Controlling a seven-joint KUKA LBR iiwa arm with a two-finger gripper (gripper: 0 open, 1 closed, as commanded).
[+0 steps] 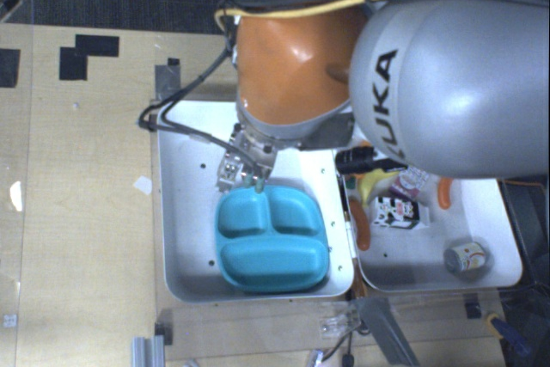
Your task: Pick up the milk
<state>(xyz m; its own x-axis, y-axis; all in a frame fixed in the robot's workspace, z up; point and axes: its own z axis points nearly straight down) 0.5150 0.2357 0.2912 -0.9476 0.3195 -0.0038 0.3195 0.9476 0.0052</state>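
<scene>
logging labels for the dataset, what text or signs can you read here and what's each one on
"KUKA", black letters running up the grey arm.
Milk carton in the right bin: black-and-white print, too small to read.
Small can: label too blurred to read.

The light wooden bench (77,211) bears 2 shallow white bins (185,271) (490,271) side by side.

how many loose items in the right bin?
5 visible: cow-patterned milk carton, yellow banana, orange carrot, red-orange sausage-shaped piece, small grey can. The arm may hide more.
</scene>
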